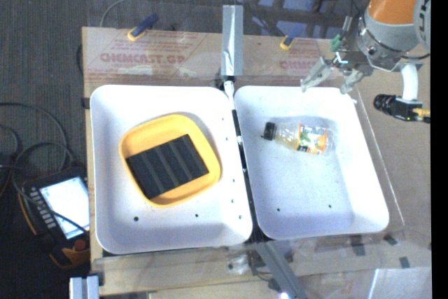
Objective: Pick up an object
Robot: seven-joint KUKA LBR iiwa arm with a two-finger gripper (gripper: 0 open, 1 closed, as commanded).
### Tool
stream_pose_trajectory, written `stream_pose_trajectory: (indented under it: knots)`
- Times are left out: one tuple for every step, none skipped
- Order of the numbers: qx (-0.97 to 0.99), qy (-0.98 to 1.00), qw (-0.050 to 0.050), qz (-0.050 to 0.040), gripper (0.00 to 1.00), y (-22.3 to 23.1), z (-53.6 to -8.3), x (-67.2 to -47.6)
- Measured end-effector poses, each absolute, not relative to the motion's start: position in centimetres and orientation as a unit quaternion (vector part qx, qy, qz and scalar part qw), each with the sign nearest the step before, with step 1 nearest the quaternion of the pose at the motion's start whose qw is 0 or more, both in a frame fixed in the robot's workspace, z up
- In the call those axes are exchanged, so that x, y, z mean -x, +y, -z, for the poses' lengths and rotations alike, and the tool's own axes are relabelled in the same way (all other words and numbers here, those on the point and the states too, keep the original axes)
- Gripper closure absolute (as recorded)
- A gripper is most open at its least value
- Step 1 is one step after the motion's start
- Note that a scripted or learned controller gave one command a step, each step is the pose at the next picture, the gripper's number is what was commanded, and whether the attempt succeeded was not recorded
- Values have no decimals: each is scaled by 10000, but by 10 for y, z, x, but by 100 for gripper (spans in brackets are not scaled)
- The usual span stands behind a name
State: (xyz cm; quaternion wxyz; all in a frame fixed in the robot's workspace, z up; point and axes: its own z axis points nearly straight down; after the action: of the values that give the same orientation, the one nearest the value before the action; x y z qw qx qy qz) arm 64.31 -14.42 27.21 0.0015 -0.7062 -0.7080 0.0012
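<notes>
The gripper (329, 78) hovers at the right bin's (364, 213) far rim, fingers spread, empty — it should descend nearward, straddling the bottle (299, 136) across its narrow width.

Left shallow white plastic bin (112, 220): plain white, no markings. Inside it, a yellow rounded tray (170, 159) bearing a black ribbed panel (168, 164) with parallel grooves. Right shallow white plastic bin (350, 210): same plain white. Clear plastic bottle (299, 136): black cap, label orange with green and white patches, possibly printed fruit; detail too small to confirm. Brown cardboard table (154, 56): faded red lettering. Silver metal pincer (330, 73); arm band orange over grey.
</notes>
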Motion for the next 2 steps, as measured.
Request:
stream_pose_trajectory:
  knots:
    - [6367,-7711,11,-1,0,-152,-95,-601]
    - [6368,-7711,14,-1,0,-152,-95,-600]
